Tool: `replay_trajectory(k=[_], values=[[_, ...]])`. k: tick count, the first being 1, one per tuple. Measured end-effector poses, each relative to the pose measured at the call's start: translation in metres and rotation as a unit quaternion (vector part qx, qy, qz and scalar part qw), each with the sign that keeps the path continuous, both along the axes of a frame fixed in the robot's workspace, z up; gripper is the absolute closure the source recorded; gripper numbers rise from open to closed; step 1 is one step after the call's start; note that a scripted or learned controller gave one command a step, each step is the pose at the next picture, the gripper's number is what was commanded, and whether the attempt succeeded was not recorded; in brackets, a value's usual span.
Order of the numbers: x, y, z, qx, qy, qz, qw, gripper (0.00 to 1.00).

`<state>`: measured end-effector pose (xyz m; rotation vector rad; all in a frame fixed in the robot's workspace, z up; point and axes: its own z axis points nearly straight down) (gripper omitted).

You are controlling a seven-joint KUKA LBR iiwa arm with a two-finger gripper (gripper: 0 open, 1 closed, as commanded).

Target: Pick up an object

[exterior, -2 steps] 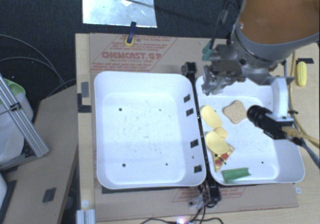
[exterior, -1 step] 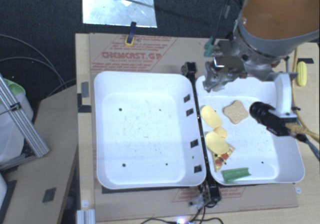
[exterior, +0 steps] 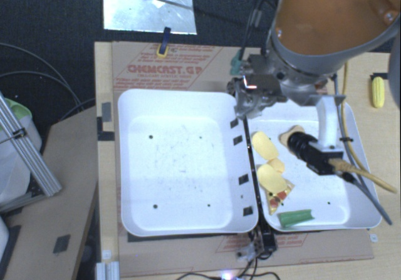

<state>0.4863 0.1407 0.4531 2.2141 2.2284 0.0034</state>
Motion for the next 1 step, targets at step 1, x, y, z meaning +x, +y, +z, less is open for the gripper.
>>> replay_trajectory(k=[1], values=[[0.0010, -0.0017, 0.0120, 0.0005, -0.002, 0.000, 1.0000, 1.00]])
